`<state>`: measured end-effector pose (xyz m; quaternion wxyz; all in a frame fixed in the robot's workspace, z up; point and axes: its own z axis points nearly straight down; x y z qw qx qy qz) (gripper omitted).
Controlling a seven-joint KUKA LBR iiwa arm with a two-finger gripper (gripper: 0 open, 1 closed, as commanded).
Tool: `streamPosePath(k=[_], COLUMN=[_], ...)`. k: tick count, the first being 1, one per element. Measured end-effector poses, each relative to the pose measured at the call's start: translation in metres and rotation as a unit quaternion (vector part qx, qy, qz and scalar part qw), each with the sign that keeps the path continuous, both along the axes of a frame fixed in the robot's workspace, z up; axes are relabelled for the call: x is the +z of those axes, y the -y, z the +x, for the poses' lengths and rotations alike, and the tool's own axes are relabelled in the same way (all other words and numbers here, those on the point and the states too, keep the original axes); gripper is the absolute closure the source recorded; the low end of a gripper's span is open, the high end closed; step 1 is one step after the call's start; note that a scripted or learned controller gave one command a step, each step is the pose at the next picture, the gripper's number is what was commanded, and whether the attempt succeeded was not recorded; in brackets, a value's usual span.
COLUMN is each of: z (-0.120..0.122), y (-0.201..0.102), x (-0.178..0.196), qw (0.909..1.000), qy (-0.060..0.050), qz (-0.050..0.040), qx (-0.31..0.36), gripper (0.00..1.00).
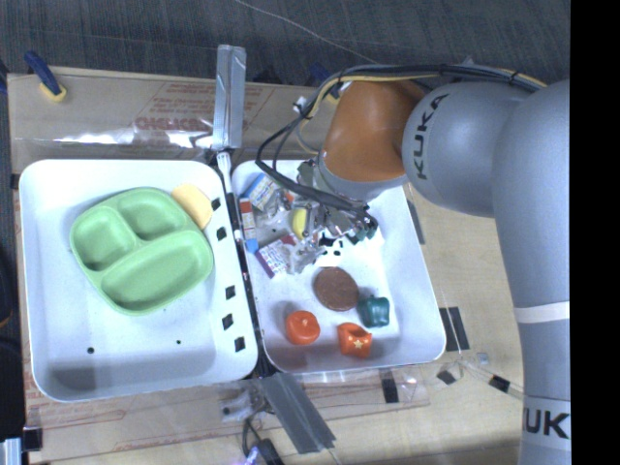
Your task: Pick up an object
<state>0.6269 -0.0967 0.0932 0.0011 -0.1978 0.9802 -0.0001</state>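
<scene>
My gripper hangs low in the right bin, over a cluster of small packets and toys in its upper left part. The arm's orange band and grey wrist cover most of it. Below it lie a brown round disc, a teal toy, an orange tomato-like toy and an orange-red pepper-like toy. A red and white packet and a yellow piece lie right beside the gripper.
The left bin holds a green divided plate with a yellow sponge-like piece at its upper right corner. A metal divider with black clips runs between the bins. Cables loop above the wrist.
</scene>
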Motion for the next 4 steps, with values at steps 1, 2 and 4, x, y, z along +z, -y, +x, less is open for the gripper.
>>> streamPosePath(k=[1, 2, 4], z=[-0.018, -0.031, -0.033], y=[0.114, 0.073, 0.0], x=[0.005, -0.001, -0.001], qw=[0.9919, 1.0, 0.9957], qy=[0.002, -0.001, -0.002], qz=[-0.0008, 0.0007, -0.0004], qx=[0.127, 0.003, -0.093], gripper=[0.0, 0.0, 0.0])
